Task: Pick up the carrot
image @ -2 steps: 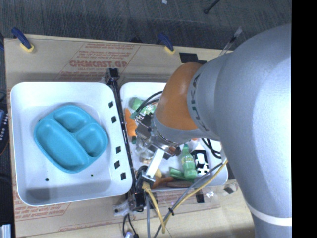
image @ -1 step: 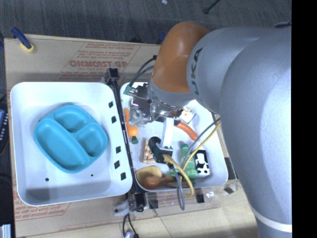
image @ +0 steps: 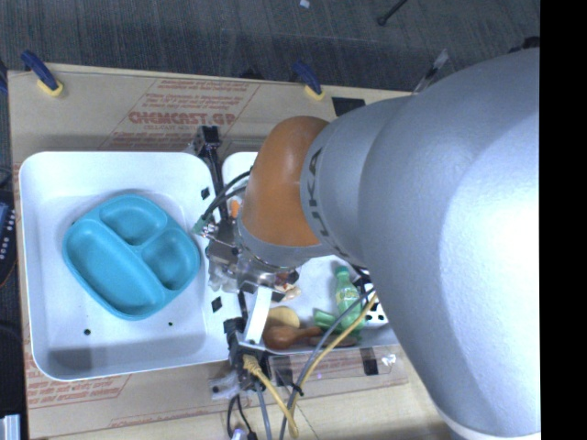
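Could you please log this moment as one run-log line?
arm over right bin | grasp unconfirmed | blue divided plate in left bin

Grey arm [image: 440,227] bent steeply down
It reached in from the right, its orange band [image: 275,191] standing directly above the gripper [image: 237,273].

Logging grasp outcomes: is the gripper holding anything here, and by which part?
Cannot be told: the gripper sits low over the right bin, and the arm covers its grasp.
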Robot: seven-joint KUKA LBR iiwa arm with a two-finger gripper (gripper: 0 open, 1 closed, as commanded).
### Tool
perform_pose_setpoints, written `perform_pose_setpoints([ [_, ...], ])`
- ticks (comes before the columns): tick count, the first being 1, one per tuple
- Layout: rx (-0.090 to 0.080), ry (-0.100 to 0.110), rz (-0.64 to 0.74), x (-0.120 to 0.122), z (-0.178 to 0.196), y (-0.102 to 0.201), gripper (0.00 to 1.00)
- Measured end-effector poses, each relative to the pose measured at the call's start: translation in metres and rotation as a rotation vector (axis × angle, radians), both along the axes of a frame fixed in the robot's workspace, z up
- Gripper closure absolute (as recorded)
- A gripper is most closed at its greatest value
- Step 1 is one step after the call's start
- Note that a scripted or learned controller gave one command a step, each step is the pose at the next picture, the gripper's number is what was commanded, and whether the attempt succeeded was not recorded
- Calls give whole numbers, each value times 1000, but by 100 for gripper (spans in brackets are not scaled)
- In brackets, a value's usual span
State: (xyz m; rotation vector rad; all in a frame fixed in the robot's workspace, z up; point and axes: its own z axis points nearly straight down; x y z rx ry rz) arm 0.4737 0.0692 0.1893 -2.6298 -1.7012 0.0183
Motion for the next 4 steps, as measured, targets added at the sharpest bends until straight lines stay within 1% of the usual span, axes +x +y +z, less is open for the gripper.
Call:
perform_pose_setpoints([
  [1, -2, -3, 1, 1, 1, -1, 0],
  [2, -5, -4, -187, 44, -14, 84, 0],
  [3, 3, -29, -53, 9, -89, 119, 0],
  [4, -1, -23, -41, 8, -80, 118, 100],
])
